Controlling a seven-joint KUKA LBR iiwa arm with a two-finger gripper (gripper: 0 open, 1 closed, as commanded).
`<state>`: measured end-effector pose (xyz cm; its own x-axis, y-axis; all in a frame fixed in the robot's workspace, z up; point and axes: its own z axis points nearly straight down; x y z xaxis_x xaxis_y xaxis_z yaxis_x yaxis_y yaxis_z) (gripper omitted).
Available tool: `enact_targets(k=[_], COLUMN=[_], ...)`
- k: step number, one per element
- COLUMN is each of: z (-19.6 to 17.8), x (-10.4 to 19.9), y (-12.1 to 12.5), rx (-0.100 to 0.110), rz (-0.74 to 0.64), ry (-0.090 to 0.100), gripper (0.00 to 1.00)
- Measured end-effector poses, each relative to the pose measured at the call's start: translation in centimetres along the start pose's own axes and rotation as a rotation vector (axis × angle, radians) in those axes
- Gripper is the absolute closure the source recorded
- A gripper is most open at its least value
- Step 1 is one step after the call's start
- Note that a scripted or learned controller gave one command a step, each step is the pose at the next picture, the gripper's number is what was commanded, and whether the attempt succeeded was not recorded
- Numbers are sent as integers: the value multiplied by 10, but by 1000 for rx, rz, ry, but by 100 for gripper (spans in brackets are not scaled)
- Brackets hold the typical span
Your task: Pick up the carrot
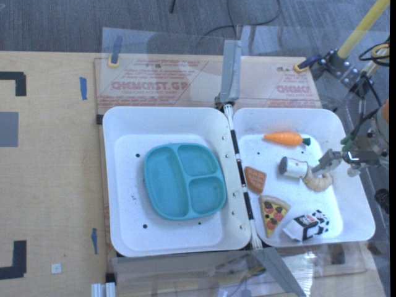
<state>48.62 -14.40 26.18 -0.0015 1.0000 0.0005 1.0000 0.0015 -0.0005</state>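
The gripper (327, 161) hangs low at the right side of the right bin (356, 210), just above a pale croissant-like pastry (318, 180) and beside a small grey-and-white cup (292, 166) lying on its side. Whether it is released or clenched, I cannot tell at this size, and nothing shows in its grip.

The carrot (285, 138) lies flat toward the back of the right bin, up and left of the gripper, orange body pointing left and green top right, clear of the cup.

Nearer the front of that bin sit a waffle piece (255, 178), a pizza slice (273, 213) and a black-and-white carton (308, 224). The left bin (124, 129) holds a teal divided plate (184, 180).

To do this well, I judge the gripper should rise clear of the cup, move over the carrot's middle, and close across its narrow width, not along its length.
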Motion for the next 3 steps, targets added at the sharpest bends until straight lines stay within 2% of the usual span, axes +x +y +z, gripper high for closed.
enact_targets(k=[1,2,3], z=[79,117,175], x=[-33,-28,-21], y=[67,144,183], rx=[-2,-2,-7], rz=[92,50,-161], ry=[-1,-1,-4], gripper=[0,0,0])
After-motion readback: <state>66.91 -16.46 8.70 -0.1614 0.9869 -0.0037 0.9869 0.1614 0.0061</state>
